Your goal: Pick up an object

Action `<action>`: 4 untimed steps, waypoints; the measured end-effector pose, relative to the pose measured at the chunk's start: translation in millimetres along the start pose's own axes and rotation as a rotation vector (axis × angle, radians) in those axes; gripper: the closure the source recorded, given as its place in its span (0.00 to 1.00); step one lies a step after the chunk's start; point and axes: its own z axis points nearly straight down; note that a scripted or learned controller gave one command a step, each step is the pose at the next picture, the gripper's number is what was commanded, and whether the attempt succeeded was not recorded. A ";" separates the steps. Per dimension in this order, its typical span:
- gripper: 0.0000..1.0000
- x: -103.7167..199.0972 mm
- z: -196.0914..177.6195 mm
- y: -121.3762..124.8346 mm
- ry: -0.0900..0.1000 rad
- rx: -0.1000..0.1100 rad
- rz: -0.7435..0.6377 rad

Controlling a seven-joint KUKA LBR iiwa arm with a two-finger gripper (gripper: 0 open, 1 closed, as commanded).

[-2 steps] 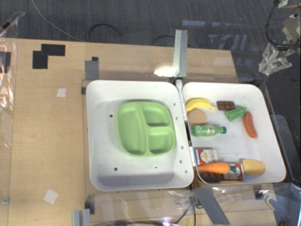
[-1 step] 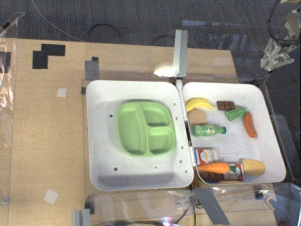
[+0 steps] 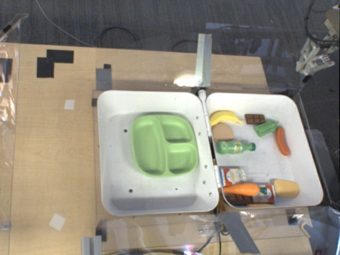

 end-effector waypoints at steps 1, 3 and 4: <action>1.00 -3.2 -14.3 -0.1 -0.012 0.005 -0.001; 1.00 -8.8 -43.7 -0.7 -0.036 0.017 -0.003; 1.00 -11.4 -58.5 -1.1 -0.048 0.022 -0.003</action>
